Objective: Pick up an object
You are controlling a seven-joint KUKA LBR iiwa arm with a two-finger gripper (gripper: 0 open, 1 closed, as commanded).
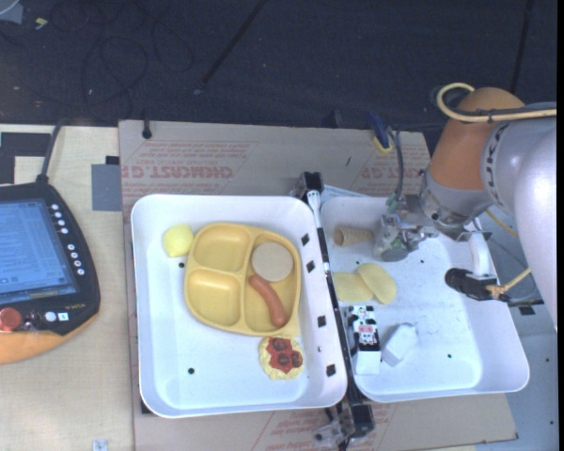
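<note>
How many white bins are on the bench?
2. The left bin holds a yellow tray with a sausage. The right bin sits beside it, touching along the middle, under the arm.

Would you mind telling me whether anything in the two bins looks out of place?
Mildly: the yellow divided plate holds a sausage, yet the small pizza and lemon-like piece lie loose on the left bin floor.

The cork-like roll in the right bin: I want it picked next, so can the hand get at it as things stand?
Probably yes. The roll lies alone on bare bin floor, just beside the hand, with nothing between them.
</note>
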